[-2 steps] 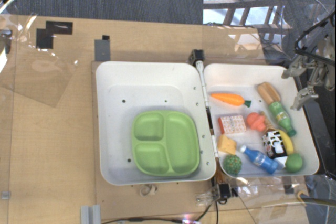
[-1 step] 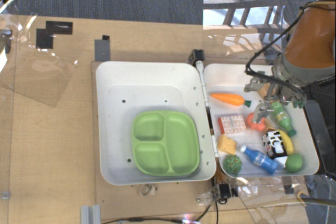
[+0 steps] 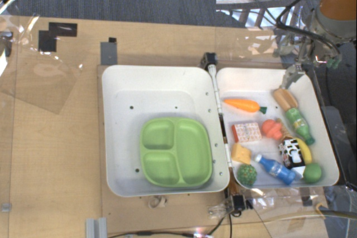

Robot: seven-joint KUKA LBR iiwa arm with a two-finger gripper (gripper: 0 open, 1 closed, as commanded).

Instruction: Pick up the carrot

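The gripper point(image 3: 291, 76) is seen above the far right corner of the right bin point(image 3: 254, 79), below the orange-banded wrist. Whether it is spread or pressed together cannot be told from this view. Nothing is seen between it. The carrot point(image 3: 242, 105) is found lying flat in the right bin's upper left part, its green end pointed right, apart from the gripper. Beside it are placed a bread roll point(image 3: 285, 98) and a green bottle point(image 3: 298, 125). A green divided plate point(image 3: 175, 151) is held in the left bin point(image 3: 128, 86).
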